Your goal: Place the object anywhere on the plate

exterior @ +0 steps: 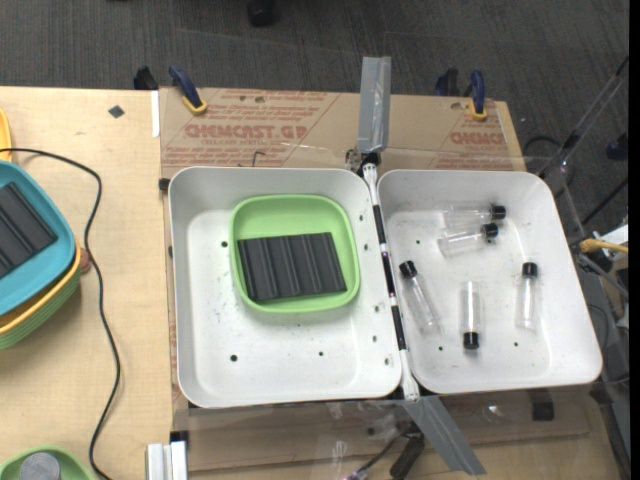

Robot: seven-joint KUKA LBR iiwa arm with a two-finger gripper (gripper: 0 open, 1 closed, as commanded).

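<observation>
camera view: vials (468, 313) in rt bin (500, 360), green plate (290, 209) in left bin (280, 360); gripper state can't tell.

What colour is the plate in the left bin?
Light green plate, holding a dark grey ribbed insert; shows best in the camera view.

Two shallow white bins sit side by side on the table (90, 268). The left bin (200, 348) holds a green plate (293, 216) with a dark ribbed insert (291, 266) lying on it. The right bin (560, 348) holds five clear vials with black caps: two (468, 213) (462, 239) close together near its far side, one (417, 294) by the wall shared with the left bin, one (468, 313) in the middle, and one (526, 296) toward the right wall. All five lie flat and well apart from the plate.
</observation>
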